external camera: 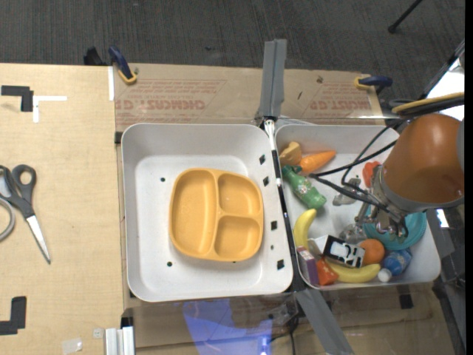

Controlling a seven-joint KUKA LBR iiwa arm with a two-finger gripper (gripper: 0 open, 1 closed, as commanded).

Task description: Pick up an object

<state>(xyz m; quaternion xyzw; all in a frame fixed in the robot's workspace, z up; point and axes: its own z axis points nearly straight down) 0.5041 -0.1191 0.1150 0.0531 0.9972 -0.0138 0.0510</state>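
My gripper (374, 225) hangs low in the right bin (336, 133), under the arm's orange band (432, 161), just above a teal bowl (415, 231) and an orange ball (372, 251). Close by lie a black-and-white tag (344, 251), a yellow banana (355, 274) along the front wall and a second banana (304, 226) to its left. A carrot (316, 160) and a green bottle (303, 186) lie farther back. The arm hides the bin's right side.
The left bin (140, 220) holds a yellow divided plate (216, 214). A blue item (396, 261) and a purple packet (310, 270) sit at the right bin's front. Scissors (26, 205) lie on the bench at far left. Black cables (347, 170) cross the right bin.
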